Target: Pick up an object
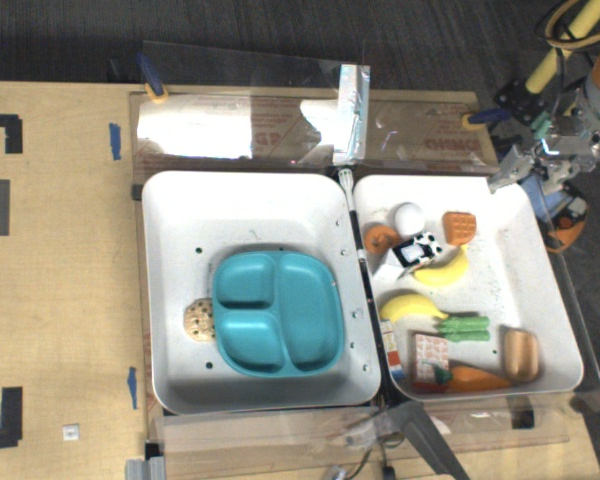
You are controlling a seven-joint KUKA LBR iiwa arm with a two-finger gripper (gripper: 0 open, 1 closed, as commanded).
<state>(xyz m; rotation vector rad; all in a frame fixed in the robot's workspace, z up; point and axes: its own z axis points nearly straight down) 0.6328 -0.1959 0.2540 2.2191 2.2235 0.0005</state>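
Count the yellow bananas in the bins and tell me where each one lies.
2, both in the right bin. One banana lies mid-bin, just under the black-and-white toy. The other banana lies lower left, beside the green piece. Others may hide beneath the clutter.

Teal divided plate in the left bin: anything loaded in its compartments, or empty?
Empty. All three compartments of the teal plate show bare teal. The cookie lies beside its left edge on the left bin floor, not in it.

My bench is pale wood with black marks and blue tape bits. Directly on it sit two white bins touching side by side, the left bin and the right bin
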